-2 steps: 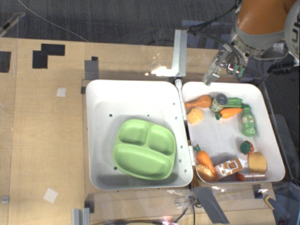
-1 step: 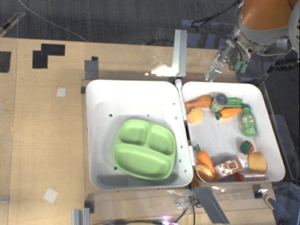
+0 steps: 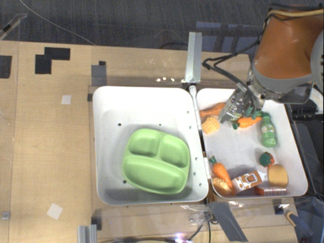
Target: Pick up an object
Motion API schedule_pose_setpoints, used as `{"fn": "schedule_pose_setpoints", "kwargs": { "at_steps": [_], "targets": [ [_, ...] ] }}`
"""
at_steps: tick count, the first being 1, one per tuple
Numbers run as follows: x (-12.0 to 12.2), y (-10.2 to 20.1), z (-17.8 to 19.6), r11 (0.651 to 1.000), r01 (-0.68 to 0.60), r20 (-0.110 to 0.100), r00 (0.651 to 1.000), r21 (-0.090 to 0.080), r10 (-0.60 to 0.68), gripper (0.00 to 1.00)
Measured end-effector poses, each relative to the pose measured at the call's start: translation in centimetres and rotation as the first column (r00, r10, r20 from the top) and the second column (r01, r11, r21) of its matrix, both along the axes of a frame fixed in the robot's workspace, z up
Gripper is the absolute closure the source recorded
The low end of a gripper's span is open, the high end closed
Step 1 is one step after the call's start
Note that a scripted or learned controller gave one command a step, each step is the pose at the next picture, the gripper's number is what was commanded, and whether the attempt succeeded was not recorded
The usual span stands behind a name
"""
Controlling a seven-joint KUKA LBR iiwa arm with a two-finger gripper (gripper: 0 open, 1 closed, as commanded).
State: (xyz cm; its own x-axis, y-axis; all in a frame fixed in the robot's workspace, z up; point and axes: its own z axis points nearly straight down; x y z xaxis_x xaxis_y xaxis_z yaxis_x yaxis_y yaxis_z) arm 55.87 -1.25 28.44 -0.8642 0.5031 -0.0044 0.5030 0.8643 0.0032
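Observation:
My gripper (image 3: 234, 113) hangs low over the back of the right bin (image 3: 242, 148), under the orange-banded arm. Right beside it lies a small orange carrot with a green top (image 3: 249, 121), partly covered by the gripper. Another orange carrot (image 3: 212, 109) lies to its left along the bin's back wall, with a yellow corn cob (image 3: 211, 125) in front of that. I see nothing lifted off the bin floor. The gripper's body hides how it stands against the carrot.
The right bin also holds a green bottle (image 3: 268, 131), a red fruit with a green top (image 3: 266, 159), a bread roll (image 3: 277, 175), a brown sauce bottle (image 3: 248, 181) and a carrot (image 3: 220, 173). A green divided plate (image 3: 156, 160) lies in the left bin (image 3: 116, 110).

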Motion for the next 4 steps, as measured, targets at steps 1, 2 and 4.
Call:
{"fn": "schedule_pose_setpoints", "kwargs": {
  "at_steps": [1,2,4],
  "targets": [
    [2.6,-4.9,3.2,0.991,-0.13,0.005,0.991,-0.004,0.13,1.0],
    [-4.5,-7.8,-1.9,0.931,0.366,0.0,0.931,0.001,-0.366,1.0],
    [1.8,-8.3,-1.5,0.97,0.243,0.003,0.97,-0.001,-0.243,1.0]
  ]
}}
